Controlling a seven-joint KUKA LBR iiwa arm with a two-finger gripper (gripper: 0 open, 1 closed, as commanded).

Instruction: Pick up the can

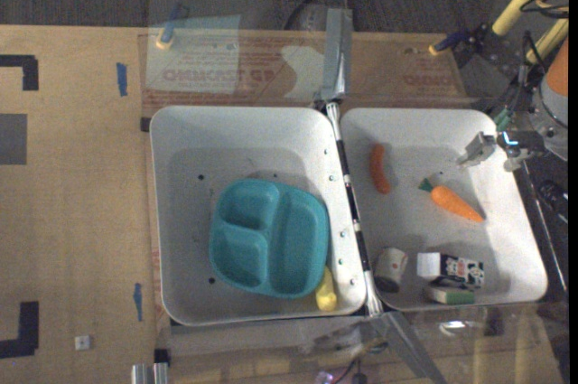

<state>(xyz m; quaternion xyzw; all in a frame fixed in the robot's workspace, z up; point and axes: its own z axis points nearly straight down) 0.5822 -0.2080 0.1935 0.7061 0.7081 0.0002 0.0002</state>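
The can is a small beige-grey cylinder with a dark opening. It lies in the front left corner of the right bin, close to the divider wall. My gripper hangs over the right bin's back right part, above and to the right of an orange carrot. It is well away from the can, and nothing shows in its grasp.
A reddish sausage lies at the back left of the right bin. A small printed carton and a pale block sit just right of the can. The left bin holds a teal divided plate and a yellow piece.
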